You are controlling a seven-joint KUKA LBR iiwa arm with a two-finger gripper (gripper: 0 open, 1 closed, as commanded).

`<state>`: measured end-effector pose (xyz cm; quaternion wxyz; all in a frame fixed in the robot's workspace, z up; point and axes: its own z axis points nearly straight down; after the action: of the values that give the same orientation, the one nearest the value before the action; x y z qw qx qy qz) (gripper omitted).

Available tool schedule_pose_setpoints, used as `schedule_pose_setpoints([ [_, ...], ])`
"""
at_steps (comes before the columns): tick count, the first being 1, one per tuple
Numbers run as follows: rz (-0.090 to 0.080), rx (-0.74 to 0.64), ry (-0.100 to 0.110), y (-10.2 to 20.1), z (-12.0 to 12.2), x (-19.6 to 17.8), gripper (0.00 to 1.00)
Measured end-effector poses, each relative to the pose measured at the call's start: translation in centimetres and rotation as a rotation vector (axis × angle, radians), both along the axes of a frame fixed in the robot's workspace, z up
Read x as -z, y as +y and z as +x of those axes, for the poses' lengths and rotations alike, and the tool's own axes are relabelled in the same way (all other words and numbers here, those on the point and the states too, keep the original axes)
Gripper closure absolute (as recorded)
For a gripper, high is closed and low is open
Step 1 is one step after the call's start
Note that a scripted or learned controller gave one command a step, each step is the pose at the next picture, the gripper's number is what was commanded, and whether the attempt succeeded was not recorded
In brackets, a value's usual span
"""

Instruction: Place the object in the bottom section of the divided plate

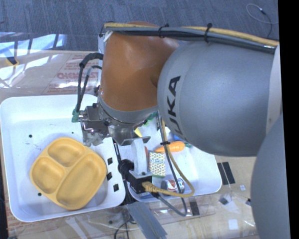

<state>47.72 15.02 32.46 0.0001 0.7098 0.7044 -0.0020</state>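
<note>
The arm [197, 84] reaches in over the right-hand bin [205, 176], its orange band hiding most of the wrist. The claw [92, 132] sits above the rim between the two bins; whether it is spread or pressed together cannot be told. Just below and left of the claw, the yellow divided plate [67, 172] lies flat in the left-hand bin [15, 128]. Right of the claw, in the right-hand bin, lie an orange carrot-shaped object [172, 147] and, beside it, a patterned packet [157, 163].
</note>
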Motion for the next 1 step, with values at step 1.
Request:
schedule_pose_setpoints([
  [1,-0.004,0.205,0.007,6.5,0.05,3.94,1.0],
])
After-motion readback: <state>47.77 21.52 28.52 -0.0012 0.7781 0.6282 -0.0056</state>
